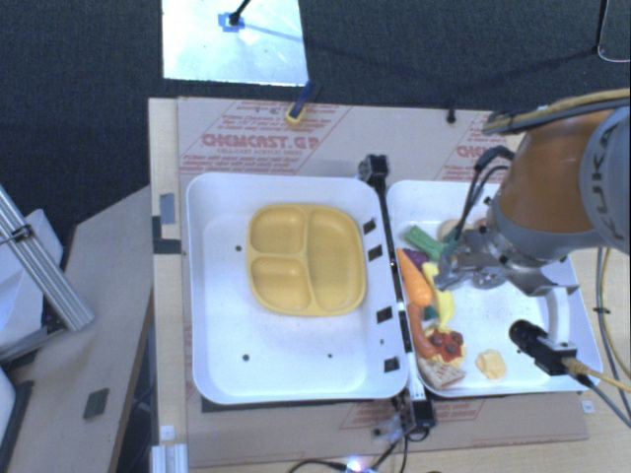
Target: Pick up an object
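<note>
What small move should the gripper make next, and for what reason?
Probably a short descent. The gripper hovers in the right bin over the toy food along its left wall, near the carrot and the yellow piece, with nothing seen between its fingers.

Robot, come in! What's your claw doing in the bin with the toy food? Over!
Gripper low in right bin, over toy food pile. Carrot just beside it, nothing seen gripped. Yellow tray sits alone in left bin.
</note>
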